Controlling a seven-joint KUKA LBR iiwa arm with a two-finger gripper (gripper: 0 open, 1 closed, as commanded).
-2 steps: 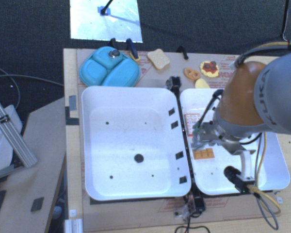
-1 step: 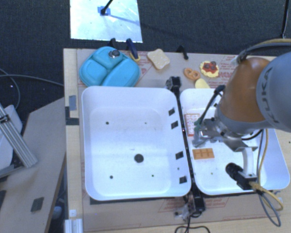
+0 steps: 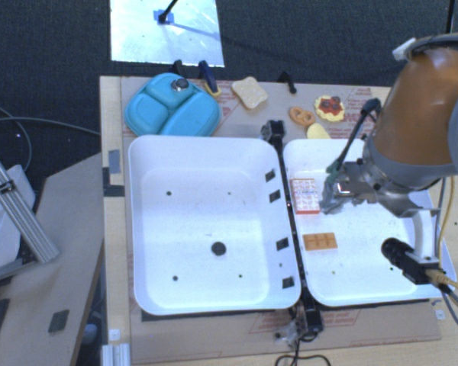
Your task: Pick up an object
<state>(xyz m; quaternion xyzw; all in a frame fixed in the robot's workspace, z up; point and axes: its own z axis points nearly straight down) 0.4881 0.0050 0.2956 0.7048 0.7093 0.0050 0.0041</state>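
Note:
My gripper [image 3: 337, 194] hangs over the right bin [image 3: 366, 284], close to that bin's left side. Right beside its fingertips, to the left, lies a white card with red print [image 3: 304, 195]. An orange waffle-like cracker [image 3: 319, 242] rests on the bin floor a little nearer the front. A small dark round piece [image 3: 218, 248] sits in the left bin [image 3: 168, 158]. The grey and orange arm [image 3: 424, 120] covers the right bin's far right part.
Behind the bins lie a blue divided plate [image 3: 173, 107], a toast slice [image 3: 249, 92], a pretzel [image 3: 301, 116], a small tart [image 3: 330, 107] and a yellow piece [image 3: 317, 132]. A black divider [image 3: 284, 204] with clips runs between the bins.

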